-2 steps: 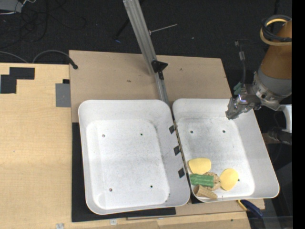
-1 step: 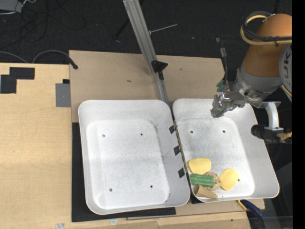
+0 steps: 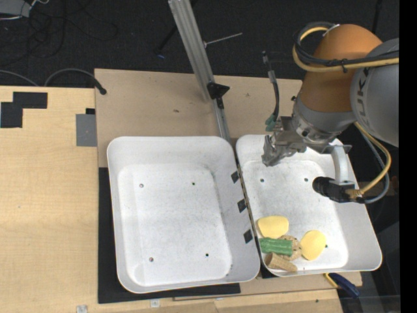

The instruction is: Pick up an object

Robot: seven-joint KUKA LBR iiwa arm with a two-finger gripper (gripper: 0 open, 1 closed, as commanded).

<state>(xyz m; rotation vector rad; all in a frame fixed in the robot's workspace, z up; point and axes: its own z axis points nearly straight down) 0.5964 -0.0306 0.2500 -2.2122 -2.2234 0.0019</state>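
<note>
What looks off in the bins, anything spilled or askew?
Nothing spilled. The objects, two yellow pieces, a green one and a tan one, sit bunched in the right bin's near corner, while the tool hovers at its far end, away from them.

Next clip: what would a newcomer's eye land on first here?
Probably the arm's orange band at upper right, with the claw hanging over the far end of the right bin. Next, the small cluster at that bin's near end: two yellow pieces, a green item and a tan one.
</note>
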